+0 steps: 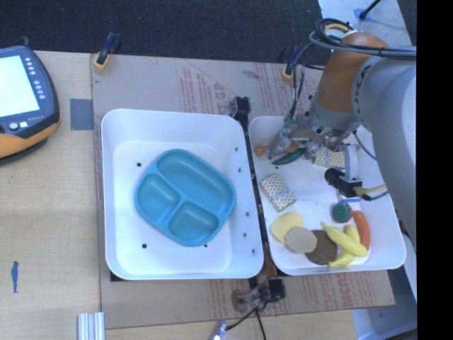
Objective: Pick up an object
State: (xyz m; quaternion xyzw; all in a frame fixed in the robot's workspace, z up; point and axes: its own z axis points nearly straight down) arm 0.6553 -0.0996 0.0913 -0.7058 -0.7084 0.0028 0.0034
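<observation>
Grey arm's gripper (pixel 289 147) sits low in the right bin (pixel 396 257) by a green object (pixel 287 158); its grip can't be told; nothing lifted yet.

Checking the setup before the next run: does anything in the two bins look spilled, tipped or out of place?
Nothing stands out. The blue divided plate lies flat in the left bin. The toy food sits loosely clustered in the right bin, including a banana, a carrot and a checkered packet, all inside the rim.

Right bin (pixel 396 257) holds a checked packet (pixel 277 191), yellow banana (pixel 345 239), orange carrot (pixel 362 228); all lying flat.
</observation>
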